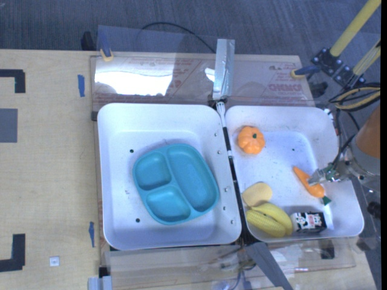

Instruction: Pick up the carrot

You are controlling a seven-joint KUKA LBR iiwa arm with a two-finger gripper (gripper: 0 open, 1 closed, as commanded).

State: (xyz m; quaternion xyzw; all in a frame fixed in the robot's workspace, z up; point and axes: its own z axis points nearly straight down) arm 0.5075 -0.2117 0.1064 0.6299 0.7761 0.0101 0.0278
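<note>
We see the gripper (pixel 320 177) low in the right bin (pixel 284 122), right at the carrot (pixel 308 182); can't tell if it's grasping or released. Carrot lies near the bin's right wall. Below it: a small milk carton (pixel 310 221), w/ a banana (pixel 268 219) & potato (pixel 257 193) further left. Pumpkin (pixel 251 139) sits upper left. Left bin (pixel 118 162) holds a blue divided plate (pixel 175 182).

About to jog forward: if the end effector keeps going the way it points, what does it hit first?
The carrot: the end effector points left into the right bin with its tip at the carrot's middle. Contact looks likely, though depth is unclear.
</note>
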